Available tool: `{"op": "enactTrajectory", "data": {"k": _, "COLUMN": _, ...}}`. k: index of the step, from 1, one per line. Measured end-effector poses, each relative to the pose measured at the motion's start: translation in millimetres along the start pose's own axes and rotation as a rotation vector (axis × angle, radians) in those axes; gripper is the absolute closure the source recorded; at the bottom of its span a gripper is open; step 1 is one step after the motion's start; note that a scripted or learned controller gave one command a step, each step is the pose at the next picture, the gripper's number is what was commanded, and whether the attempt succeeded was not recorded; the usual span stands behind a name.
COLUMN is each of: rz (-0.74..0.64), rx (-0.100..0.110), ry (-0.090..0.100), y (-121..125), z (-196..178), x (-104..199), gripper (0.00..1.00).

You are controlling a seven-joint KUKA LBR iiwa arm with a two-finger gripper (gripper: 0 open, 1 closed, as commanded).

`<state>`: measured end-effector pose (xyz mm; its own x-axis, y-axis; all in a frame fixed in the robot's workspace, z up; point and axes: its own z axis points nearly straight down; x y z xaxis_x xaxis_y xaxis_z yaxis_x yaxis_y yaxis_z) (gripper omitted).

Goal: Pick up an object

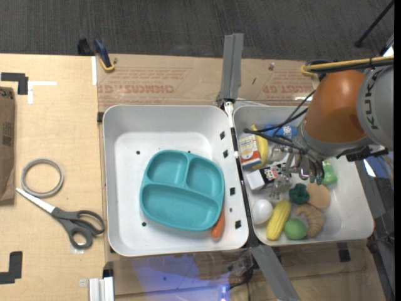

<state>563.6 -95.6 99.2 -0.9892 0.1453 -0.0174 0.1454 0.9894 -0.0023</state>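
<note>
Fingers (290, 170) of the gripper (297, 174) appear to stand slightly apart with nothing between them as the arm reaches into the right bin (351, 227), poised over a heap of toy food.

Closest beneath the tips lies a dark green leafy piece (299, 194), touching a pale peach disc (319, 198). Along the near wall sit a yellow corn cob (279, 219), a white egg (261, 211), a green lime (295, 229) and a knobbly brown piece (311, 218). A small carton (249, 149) and a white box (262, 177) crowd the bin's left side.

All of it looks to be light, hollow plastic, probably rigid and somewhat slick. The round egg and lime would likely squirt out of a two-finger pinch. The corn cob seems the surer target, since its ridged surface offers grip, and it is best taken across its narrow middle rather than end to end. The leafy piece is the nearest, and its bumpy crown may also hold well, though the disc pressing against it leaves little room for a finger on that side.

The left bin (119, 168) holds a teal divided plate (182, 190) with an orange carrot (217, 226) at its edge.
</note>
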Motion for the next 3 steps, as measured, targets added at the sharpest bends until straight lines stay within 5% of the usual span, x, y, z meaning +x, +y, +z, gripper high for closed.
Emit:
{"op": "enactTrajectory", "data": {"k": 1, "rz": -0.083, "rx": -0.003, "ry": 0.015, "y": -26.3, "z": 6.5, "x": 19.1, "gripper": 0.00}}
{"op": "enactTrajectory", "data": {"k": 2, "rz": 0.083, "rx": -0.001, "ry": 0.026, "y": -59.8, "z": 9.5, "x": -76.7, "gripper": 0.00}}
{"op": "enactTrajectory", "data": {"k": 3, "rz": 0.111, "rx": -0.001, "ry": 0.021, "y": -9.5, "z": 8.5, "x": -63.1, "gripper": 0.00}}
